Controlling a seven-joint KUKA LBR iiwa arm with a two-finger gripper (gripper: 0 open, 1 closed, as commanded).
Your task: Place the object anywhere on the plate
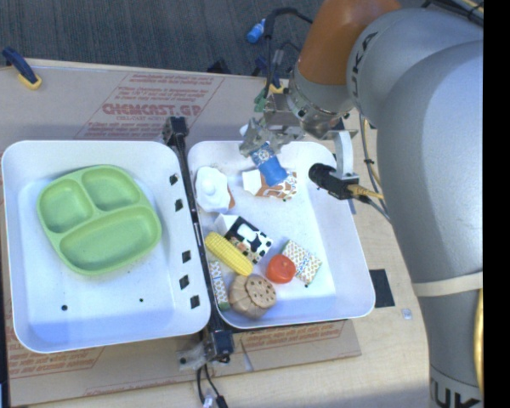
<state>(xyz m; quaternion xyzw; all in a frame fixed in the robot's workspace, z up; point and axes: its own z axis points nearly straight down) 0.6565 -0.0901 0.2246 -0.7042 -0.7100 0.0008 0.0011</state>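
Note:
A green divided plate (98,243) lies in the left bin (34,313), with nothing on it. My gripper (262,145) hangs over the back of the right bin (344,253). A small blue object with a white end (270,168) sticks out tilted from between its fingers, so the gripper looks shut on it. The blue object is just above an orange-and-white patterned piece (280,190). The plate is well to the left of the gripper, across the divider between the bins.
The right bin holds a white cup (211,187), a black-and-white box (248,238), a yellow corn cob (228,253), a red tomato (280,269), a round cookie (253,294) and a patterned packet (303,260). The arm's body fills the right side.

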